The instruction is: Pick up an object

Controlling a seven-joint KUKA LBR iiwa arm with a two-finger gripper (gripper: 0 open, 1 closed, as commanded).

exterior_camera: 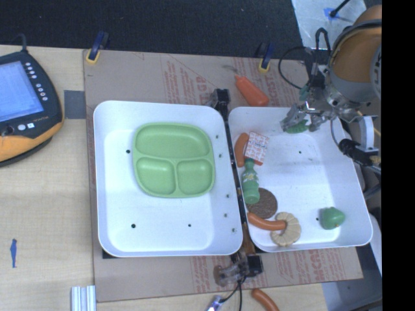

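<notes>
Green object [296, 127] between jaws [299, 120].

single fixed camera above the bench, looking down at a slant, far enough to take in both white bins: left bin [107, 173] and right bin [350, 193]. arm [355, 50] enters from frame right.

A pale wooden bench [45, 199] meets dark carpeted floor [162, 8] behind.
</notes>
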